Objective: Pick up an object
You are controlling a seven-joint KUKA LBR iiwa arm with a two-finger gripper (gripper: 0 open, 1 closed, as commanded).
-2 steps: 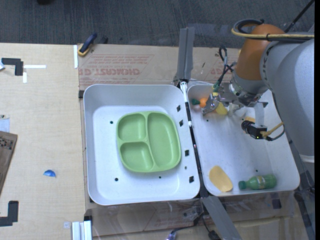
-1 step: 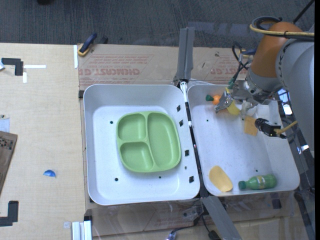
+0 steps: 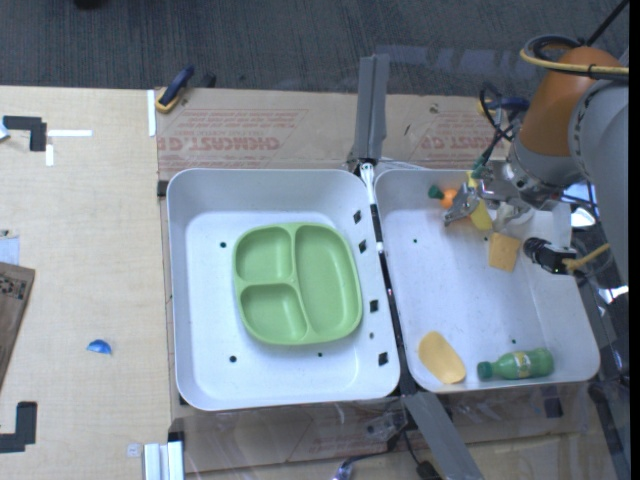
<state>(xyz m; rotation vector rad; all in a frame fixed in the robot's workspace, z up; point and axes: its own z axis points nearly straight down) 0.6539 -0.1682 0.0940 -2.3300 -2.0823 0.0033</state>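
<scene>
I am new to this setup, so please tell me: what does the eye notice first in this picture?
The light green plastic plate with three compartments lies in the middle of the left white bin. In the right white bin, a green bottle with a yellow label lies near the front wall. The grey arm with its orange band reaches over that bin's back right corner.

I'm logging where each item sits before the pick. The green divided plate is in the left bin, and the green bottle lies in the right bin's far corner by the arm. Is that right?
Not quite. The camera view shows the green bottle lying on its side in the right bin's near corner, away from the arm. The green divided plate is indeed in the left bin.
</scene>
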